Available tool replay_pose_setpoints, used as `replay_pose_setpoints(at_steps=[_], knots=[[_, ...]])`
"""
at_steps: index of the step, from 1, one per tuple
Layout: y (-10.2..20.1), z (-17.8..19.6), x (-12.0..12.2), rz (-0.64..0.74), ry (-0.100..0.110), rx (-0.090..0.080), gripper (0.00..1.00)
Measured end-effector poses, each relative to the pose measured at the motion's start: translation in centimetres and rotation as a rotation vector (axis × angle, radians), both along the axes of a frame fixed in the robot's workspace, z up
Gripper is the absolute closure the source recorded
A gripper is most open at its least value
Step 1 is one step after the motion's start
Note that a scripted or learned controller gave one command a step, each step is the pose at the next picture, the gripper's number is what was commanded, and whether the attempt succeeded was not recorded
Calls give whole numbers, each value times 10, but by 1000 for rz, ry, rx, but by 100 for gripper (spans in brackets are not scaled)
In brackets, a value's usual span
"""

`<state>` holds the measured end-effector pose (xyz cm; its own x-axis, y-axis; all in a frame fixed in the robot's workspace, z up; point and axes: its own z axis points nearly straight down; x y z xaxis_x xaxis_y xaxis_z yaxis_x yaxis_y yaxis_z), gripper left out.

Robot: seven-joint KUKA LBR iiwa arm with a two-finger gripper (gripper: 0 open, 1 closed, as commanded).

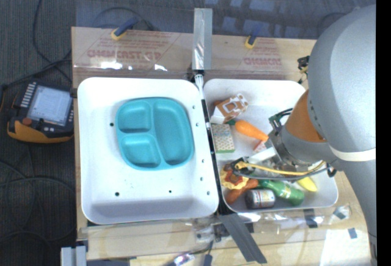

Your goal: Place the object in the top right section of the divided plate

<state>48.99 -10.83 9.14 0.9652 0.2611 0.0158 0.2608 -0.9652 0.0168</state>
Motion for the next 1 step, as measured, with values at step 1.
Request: replay_pose_setpoints(at_steps=[1], knots=[[0, 7, -1, 2, 7, 0, 100]])
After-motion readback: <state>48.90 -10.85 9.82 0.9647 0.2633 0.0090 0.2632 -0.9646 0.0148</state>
